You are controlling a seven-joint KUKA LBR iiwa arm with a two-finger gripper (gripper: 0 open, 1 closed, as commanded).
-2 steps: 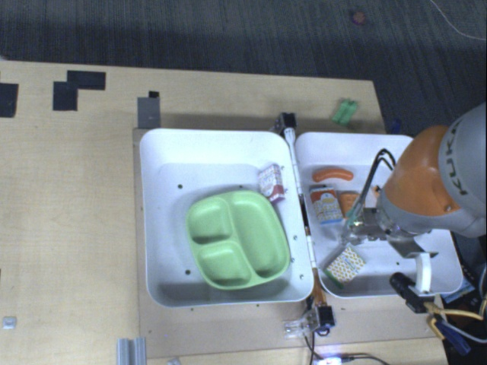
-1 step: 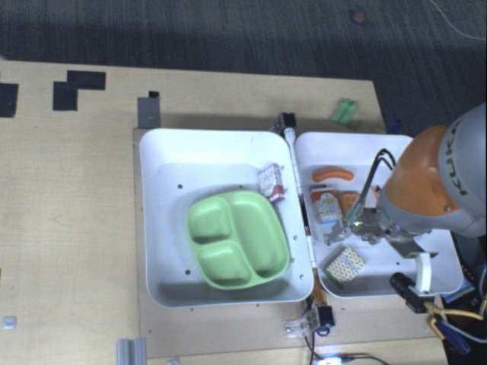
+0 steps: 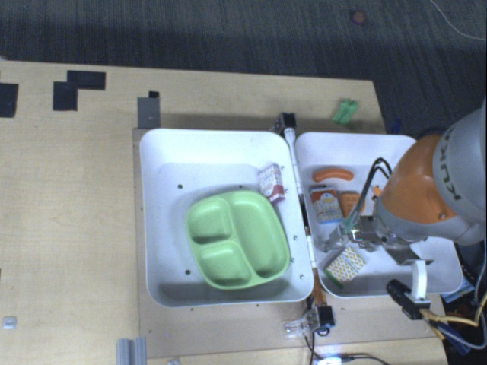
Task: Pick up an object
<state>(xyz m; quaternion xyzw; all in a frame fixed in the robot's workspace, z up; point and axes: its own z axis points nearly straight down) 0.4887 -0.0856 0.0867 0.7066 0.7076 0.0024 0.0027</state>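
The end effector point(image 3: 344, 238) hung low in the right bin point(image 3: 396, 147), just above a patterned packet point(image 3: 346, 265); its opening could not be made out. With a carton point(image 3: 326, 204) and sausage point(image 3: 332, 175) crowded nearby, it risked snagging a neighbour or slipping.

The two white bins point(image 3: 156, 204) look like smooth plastic with a faint sheen. The green divided plate point(image 3: 237, 238) is matt plastic, smooth all over. The surface point(image 3: 68, 226) has a pale, flat wood-like finish, and the floor point(image 3: 228, 21) beyond it looks like dark, rough carpet. The arm's orange band point(image 3: 415, 185) is glossy, and its grey shell point(image 3: 466, 158) is smooth.
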